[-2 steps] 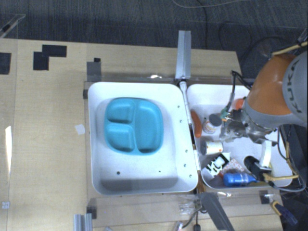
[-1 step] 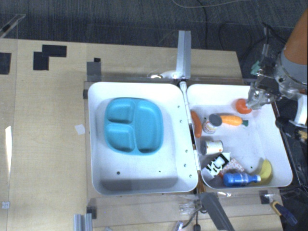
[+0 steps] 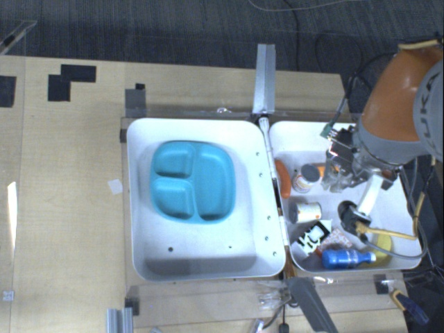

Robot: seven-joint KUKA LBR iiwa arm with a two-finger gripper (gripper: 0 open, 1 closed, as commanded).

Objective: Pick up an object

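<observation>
Camera view, for you: gripper (image 3: 340, 179) is low over the right bin (image 3: 401, 201) among the clutter, jaw state can't be told (wrist blocks it). Near it sit an orange carrot-like piece (image 3: 282, 178), a small jar (image 3: 303, 182) and a blue bottle (image 3: 345, 259). Left bin (image 3: 142, 207) holds a blue divided tray (image 3: 192, 180).

Glossy blue plastic divided tray (image 3: 192, 181), smooth white plastic bins (image 3: 146, 207) with a soft sheen, pale matt wood-look bench (image 3: 62, 207), brushed metal bar (image 3: 265, 78), shiny blue plastic bottle (image 3: 345, 258), smooth orange band (image 3: 392, 92) on the arm
</observation>
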